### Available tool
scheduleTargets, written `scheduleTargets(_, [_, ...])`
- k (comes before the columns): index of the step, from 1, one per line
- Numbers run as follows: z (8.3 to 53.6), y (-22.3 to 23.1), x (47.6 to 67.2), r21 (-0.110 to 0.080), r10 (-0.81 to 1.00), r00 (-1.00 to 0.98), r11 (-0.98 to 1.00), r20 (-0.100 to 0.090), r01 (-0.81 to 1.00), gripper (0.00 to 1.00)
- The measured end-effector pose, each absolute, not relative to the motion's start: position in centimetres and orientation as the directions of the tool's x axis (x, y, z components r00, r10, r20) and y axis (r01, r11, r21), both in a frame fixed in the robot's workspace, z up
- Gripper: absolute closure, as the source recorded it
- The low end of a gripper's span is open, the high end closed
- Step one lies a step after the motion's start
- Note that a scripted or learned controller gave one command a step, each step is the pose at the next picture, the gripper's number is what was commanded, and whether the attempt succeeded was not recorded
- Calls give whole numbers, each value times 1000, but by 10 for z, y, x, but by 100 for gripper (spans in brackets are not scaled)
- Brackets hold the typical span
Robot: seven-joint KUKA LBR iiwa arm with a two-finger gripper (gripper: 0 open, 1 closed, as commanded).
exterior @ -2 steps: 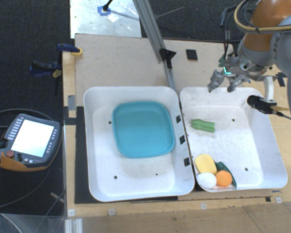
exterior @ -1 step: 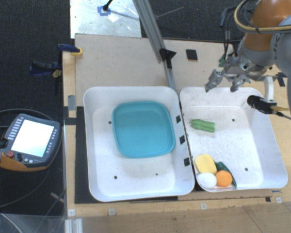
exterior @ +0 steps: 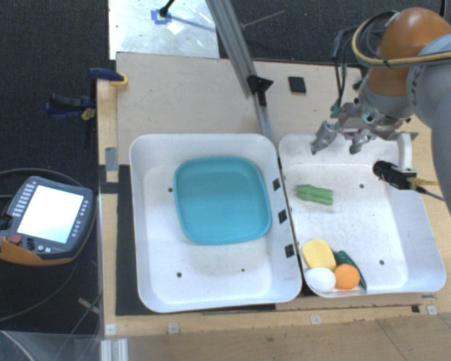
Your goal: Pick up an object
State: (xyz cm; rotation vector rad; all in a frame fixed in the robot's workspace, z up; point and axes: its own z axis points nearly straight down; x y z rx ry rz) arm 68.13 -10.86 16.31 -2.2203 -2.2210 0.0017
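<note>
Green piece lies flat mid right bin, apart from yellow, white, orange items clustered at near corner. Gripper hovers above bin's far edge, jaws spread, nothing between them. Judgement: shift toward green piece, straddle its short width, descend straight, close only near floor.

Below the gripper, bare bin floor lies open; a green piece sits just inward, the toy cluster far beyond.
</note>
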Motion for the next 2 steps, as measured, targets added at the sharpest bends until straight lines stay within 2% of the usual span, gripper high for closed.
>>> scheduleTargets(1, [114, -100, 675, -3, 1000, -1, 1, 0, 1000, 0])
scheduleTargets(2, [90, -100, 675, 0, 1000, -1, 1, 0, 1000, 0])
